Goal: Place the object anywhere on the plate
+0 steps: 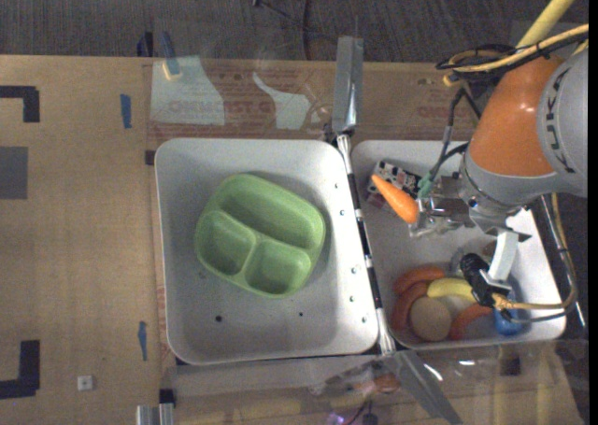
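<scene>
Currently the carrot [394,197] lies in the right bin [542,269], touching the gripper [425,213] on its left side; grip state undeterminable.

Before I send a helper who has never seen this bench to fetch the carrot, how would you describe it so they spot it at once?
Look in the right white bin, the one the grey and orange arm hangs over. Near its upper left corner, close to the divider, lies the carrot, slanting down toward the right. It is the lone long, tapered, bright orange piece, apart from the toy food pile at the bin's lower edge.
</scene>
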Controlling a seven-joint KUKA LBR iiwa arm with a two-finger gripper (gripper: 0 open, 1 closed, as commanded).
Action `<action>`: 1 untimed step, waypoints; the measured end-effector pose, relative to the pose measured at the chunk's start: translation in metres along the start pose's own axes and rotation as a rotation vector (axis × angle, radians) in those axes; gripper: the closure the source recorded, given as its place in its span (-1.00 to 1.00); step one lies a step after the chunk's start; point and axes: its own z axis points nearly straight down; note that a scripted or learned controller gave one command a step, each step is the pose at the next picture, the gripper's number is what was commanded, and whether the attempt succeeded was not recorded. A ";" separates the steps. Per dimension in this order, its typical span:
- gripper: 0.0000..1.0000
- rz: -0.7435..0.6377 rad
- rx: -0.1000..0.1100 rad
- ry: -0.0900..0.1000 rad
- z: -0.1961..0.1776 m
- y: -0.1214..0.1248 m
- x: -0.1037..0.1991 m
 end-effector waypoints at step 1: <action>1.00 -0.258 0.001 0.002 -0.022 -0.032 0.026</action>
